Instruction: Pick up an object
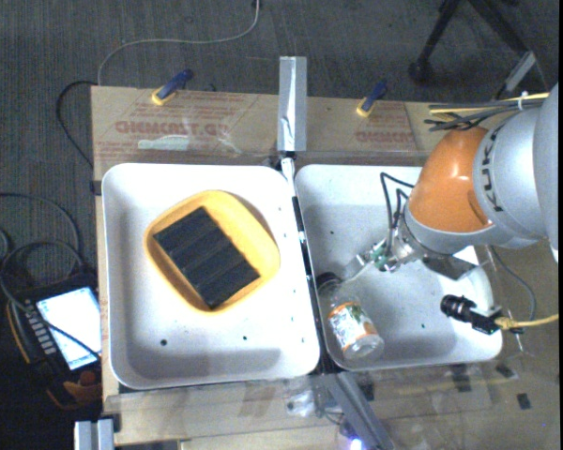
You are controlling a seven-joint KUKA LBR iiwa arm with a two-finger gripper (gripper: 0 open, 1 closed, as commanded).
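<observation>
Robotics lab / test cell

KUKA arm point(507, 181) over a cardboard-topped tabletop point(188, 129) w/ two white bins point(122, 251), blue clamps point(172, 86), loose cables point(84, 92) on grey carpet, teach pendant point(61, 326) on floor, office chair base point(450, 7).

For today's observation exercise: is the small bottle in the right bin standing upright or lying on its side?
Lying on its side. The bottle shows its full labelled length on the right bin's floor.

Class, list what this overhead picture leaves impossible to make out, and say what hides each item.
- Gripper: camera view, hidden beneath the grey arm's orange band.
- Small clear bottle with orange-green label: print too small to read.
- Yellow dish holding a black ridged block: the block covers its floor.
- Arm base: cut off by the right edge.
</observation>
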